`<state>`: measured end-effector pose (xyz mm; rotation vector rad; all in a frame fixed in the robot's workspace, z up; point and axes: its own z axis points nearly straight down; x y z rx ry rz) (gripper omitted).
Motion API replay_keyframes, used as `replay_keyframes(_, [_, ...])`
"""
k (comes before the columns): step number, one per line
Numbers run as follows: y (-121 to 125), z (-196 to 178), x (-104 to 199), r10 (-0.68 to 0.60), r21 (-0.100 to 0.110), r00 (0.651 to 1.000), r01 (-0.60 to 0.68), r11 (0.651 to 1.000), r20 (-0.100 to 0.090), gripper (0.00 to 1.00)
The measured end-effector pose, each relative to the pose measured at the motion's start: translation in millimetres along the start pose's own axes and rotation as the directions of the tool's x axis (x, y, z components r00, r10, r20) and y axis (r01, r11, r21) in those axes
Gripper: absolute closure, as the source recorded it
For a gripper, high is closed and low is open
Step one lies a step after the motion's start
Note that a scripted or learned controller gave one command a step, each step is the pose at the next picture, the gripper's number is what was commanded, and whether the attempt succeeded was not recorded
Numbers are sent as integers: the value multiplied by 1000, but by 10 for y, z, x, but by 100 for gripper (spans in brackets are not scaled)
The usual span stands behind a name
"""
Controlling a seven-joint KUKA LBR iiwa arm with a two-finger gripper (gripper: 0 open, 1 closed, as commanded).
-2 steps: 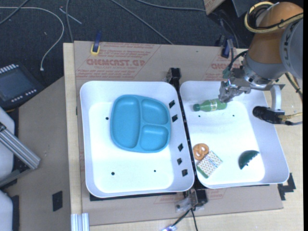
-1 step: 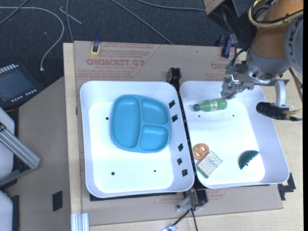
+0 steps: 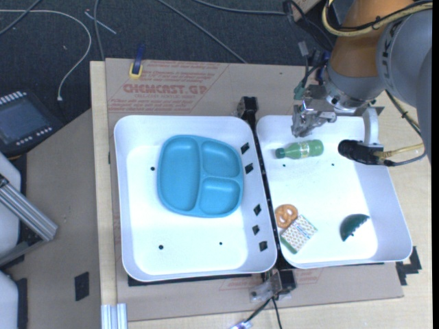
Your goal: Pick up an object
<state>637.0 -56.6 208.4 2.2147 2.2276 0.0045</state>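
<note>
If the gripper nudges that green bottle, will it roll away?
Probably. The bottle lies on its side on the bin's smooth floor, so it may roll. It looks small and plastic, likely light, and its round body could slip.

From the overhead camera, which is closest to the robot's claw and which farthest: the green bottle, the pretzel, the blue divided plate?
Measured from the claw at the right bin's far edge:
1. Green plastic bottle, lying on its side just below the claw.
2. Brown pretzel, near the right bin's front left corner.
3. Blue divided plastic plate, in the middle of the left bin.

Plate [image 3: 200, 175] in left bin [image 3: 130, 204]; bottle [image 3: 300, 150] in right bin [image 3: 384, 204].
</note>
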Motion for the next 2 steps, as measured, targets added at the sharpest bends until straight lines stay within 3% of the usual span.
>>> replay_keyframes(2, [-115, 84, 1172, -1, 5, 1000, 1, 1000, -2, 100])
